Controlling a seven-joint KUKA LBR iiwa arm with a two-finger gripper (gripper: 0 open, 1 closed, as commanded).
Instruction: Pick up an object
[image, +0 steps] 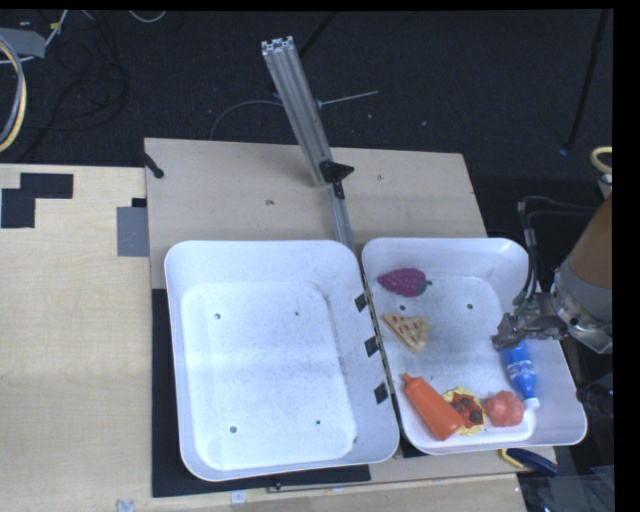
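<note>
The right bin (450, 250) holds several small objects. A purple fruit-like piece (403, 281) lies near its far left corner. A tan wedge (406, 330) sits just below it. Along the near edge lie an orange bottle-shaped item (432, 406), a yellow and red piece (465, 407) and a red rounded item (503, 408). A blue tube (519, 372) lies by the right wall. My gripper (514, 332) hangs low over the right side of this bin, at the blue tube's upper end.
The left bin (200, 262) stands beside the right one, with black clips (372, 345) along the shared wall. A metal rail (300, 110) slants up behind the bins. The arm (590, 270) comes in over the right bin's right rim.
</note>
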